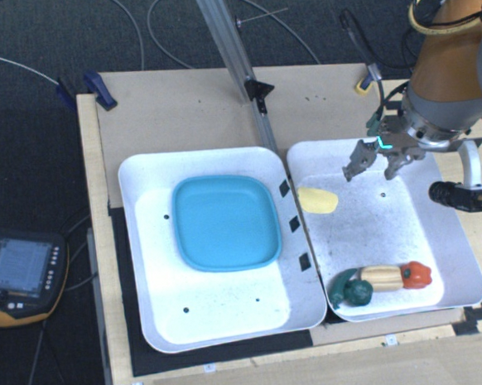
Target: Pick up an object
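Nearby, yellow piece (pixel 317 200), blue plate (pixel 226 223), end effector (pixel 377 163) spread above

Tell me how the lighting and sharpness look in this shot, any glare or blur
Camera view: even, soft light; both white bins look bright but keep their speckles, with no hard glare. The blue plate and yellow piece are fairly sharp. The gripper is slightly soft and casts only a faint shadow.

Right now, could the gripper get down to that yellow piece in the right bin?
Probably yes. The gripper hangs open over the right bin, and the yellow piece lies by itself near the bin's left wall, with nothing on top of it. That wall might crowd one finger.
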Tool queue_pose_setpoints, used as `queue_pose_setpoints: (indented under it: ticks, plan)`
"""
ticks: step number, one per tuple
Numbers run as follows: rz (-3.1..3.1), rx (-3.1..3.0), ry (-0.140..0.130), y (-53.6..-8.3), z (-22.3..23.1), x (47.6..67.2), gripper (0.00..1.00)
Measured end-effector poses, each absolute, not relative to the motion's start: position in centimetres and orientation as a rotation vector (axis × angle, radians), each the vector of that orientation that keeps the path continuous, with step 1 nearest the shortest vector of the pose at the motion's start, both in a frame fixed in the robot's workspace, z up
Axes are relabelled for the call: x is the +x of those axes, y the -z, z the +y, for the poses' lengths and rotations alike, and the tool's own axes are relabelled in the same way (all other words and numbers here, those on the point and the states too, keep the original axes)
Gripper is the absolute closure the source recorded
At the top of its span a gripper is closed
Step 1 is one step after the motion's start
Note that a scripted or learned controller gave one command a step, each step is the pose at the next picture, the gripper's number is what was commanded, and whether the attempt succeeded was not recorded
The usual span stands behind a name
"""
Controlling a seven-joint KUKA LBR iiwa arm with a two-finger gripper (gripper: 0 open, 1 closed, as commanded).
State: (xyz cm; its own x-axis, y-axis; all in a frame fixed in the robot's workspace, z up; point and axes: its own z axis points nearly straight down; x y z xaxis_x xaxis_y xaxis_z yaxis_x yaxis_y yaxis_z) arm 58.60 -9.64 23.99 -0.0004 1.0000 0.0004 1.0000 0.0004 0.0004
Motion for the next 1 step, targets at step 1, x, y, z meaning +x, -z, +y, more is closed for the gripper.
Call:
queue_pose_setpoints:
  ticks: [1]
  plan:
    - [2.222, 2.221, -0.001, -23.98, -9.64, 58.6, 0.0]
